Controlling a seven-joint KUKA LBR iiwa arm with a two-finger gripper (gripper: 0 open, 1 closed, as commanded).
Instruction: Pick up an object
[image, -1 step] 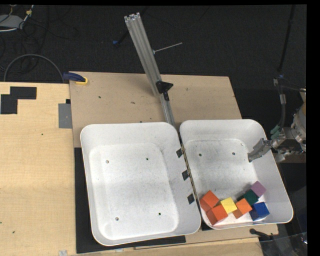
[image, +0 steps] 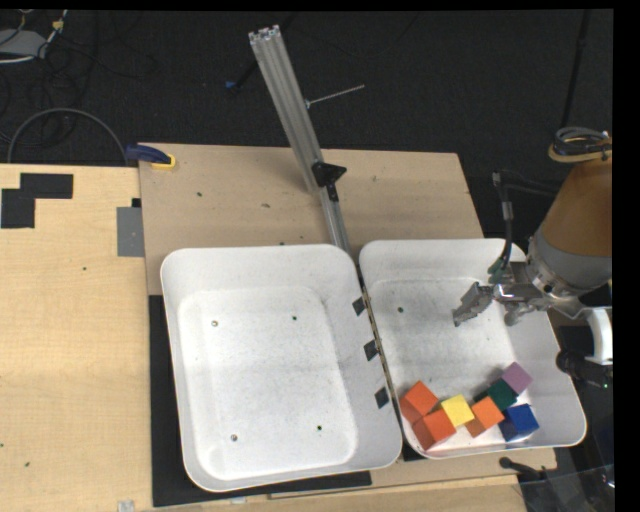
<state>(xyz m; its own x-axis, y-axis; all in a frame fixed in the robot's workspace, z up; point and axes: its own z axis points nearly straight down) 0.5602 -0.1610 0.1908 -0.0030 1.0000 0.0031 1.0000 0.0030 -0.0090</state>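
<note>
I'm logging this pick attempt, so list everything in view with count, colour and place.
Bins: 2, white, side by side on the bench; left bin, right bin.
Blocks: about 7, in the right bin's near corner; two orange-red, yellow, orange, green, purple, blue.
Rail: 1, grey metal, slanting behind the bins.
Clamp: 1, blue and yellow, bench's far left corner.
Arm: 1, orange band, from the right.
Gripper: 1, grey, over the right bin, nothing between its fingers.
</note>
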